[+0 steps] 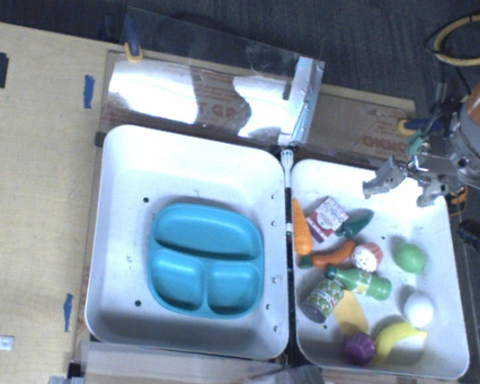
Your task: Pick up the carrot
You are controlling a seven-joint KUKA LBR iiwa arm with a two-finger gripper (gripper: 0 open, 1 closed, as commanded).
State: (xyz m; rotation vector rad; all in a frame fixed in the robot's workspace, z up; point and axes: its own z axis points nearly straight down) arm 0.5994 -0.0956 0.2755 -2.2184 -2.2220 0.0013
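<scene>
Tool [406,181] open, fingers spread, nothing between them, hovering over top edge of right bin [455,268]. Carrot [301,227] lies along right bin's left wall, well apart from tool, just beside a 2nd orange veg [332,254] and small red/white packet [328,216]. Same bin also has green bottle [365,283], can [324,299], banana [396,337], white egg [419,310]. Left bin [126,167] holds blue divided tray [206,258].
</scene>
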